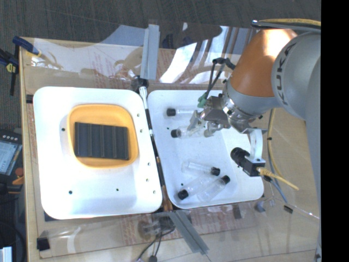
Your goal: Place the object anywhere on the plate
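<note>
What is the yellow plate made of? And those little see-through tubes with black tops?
The yellow plate looks like matte plastic, with a dark ribbed insert. The tubes look like clear plastic or glass, since the white bin shows through them; their caps look like black plastic.

Clear plastic vials w/ black caps (pixel 203 172), glossy white plastic bins (pixel 98 201), matt yellow plate (pixel 101 115), shiny metal claw (pixel 206 119)

This is a robotics lab or test cell rather than a home. A grey industrial arm (pixel 294 75) with an orange band reaches over a wooden bench (pixel 82 64) that carries two shallow white bins (pixel 49 146) fixed side by side. Loose cables (pixel 278 179) trail off the bench edge, metal brackets (pixel 150 42) hold the bins, and a small electronic device (pixel 8 157) sits at the left on dark carpet (pixel 109 4).
</note>
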Available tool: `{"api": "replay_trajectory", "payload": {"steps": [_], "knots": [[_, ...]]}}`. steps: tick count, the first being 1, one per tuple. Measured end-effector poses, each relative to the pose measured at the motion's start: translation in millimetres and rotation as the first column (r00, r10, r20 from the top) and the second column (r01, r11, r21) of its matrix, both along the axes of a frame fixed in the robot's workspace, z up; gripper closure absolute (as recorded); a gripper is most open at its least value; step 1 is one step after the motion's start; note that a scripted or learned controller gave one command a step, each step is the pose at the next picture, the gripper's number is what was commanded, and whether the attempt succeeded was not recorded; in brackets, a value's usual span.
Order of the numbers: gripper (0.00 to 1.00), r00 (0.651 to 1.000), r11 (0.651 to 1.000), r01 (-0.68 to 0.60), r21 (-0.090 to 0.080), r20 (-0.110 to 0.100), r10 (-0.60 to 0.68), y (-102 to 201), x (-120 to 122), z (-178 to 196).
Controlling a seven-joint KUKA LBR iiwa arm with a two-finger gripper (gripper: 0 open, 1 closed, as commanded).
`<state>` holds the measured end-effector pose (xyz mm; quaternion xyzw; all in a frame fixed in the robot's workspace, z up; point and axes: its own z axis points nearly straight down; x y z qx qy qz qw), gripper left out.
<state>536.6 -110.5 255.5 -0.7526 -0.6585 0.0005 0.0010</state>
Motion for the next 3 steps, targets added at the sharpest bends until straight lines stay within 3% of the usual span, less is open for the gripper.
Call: {"api": "replay_trajectory", "payload": {"steps": [1, 2, 3], "knots": [[1.0, 0.985, 0.985, -0.174, -0.001, -0.003, 0.174, 44, 34, -55], [0.0, 0.984, 0.984, -0.176, -0.001, -0.002, 0.175, 45, 34, -55], [0.0, 0.98, 0.98, -0.2, 0.0, -0.003, 0.2, 106, 31, -64]]}}
